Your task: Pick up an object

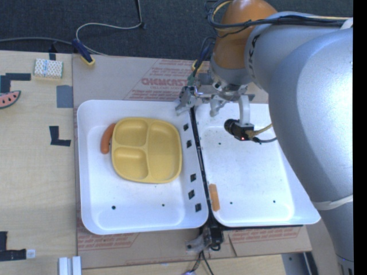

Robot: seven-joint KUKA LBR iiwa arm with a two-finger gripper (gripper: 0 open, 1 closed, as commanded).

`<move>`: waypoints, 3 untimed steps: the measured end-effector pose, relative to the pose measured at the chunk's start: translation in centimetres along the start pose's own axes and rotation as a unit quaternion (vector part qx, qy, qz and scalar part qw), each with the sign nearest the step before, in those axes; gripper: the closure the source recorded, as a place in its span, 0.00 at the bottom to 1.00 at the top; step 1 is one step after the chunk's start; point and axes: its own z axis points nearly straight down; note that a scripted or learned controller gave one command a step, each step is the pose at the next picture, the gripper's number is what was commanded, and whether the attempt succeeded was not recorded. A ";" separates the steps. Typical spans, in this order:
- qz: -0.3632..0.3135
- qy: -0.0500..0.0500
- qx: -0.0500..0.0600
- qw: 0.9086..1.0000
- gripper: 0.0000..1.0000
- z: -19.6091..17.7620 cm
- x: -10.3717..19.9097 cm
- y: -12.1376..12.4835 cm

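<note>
While the tool (213,103) hangs over the far edge between both bins, whether it is released or clenched, I cannot tell. Yellow plate (147,149) and orange sausage (105,139) lie in the left bin (137,216); another orange piece (214,197) lies in the right bin (269,211).

Printed lettering on the cardboard sheet.
Red "CHEMCAST" (163,82) reads on the cardboard sheet (126,79) behind the left bin (92,171); smaller print below is illegible.
</note>
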 end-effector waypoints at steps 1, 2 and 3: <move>0.000 -0.002 0.001 1.000 1.00 -1.0 -0.1 0.0; 0.000 -0.002 0.001 1.000 0.00 -1.0 -0.1 0.0; -0.001 -0.003 0.001 1.000 1.00 -1.9 -0.1 0.0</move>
